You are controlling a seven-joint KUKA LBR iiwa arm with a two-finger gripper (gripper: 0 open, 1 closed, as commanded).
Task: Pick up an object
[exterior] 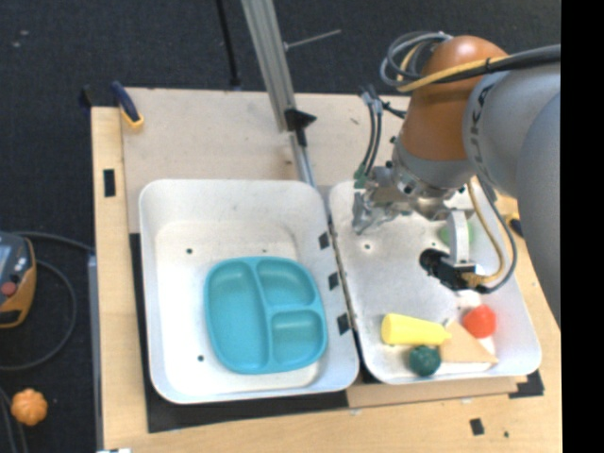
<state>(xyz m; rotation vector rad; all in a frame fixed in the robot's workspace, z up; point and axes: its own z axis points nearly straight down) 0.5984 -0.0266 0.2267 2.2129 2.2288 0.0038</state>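
While my gripper [363, 217] hangs over the right bin [396, 262], finger state indeterminate, the yellow object [411, 329] lies at five o'clock, long axis three-to-nine, beside a green ball [424, 360]

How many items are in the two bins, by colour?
Teal: 1, the divided plate in the left bin
Yellow: 1, the corn-like piece in the right bin
Dark green: 1, the round piece
Red-orange: 1, the ball
Tan: 1, the wedge
Total: 5
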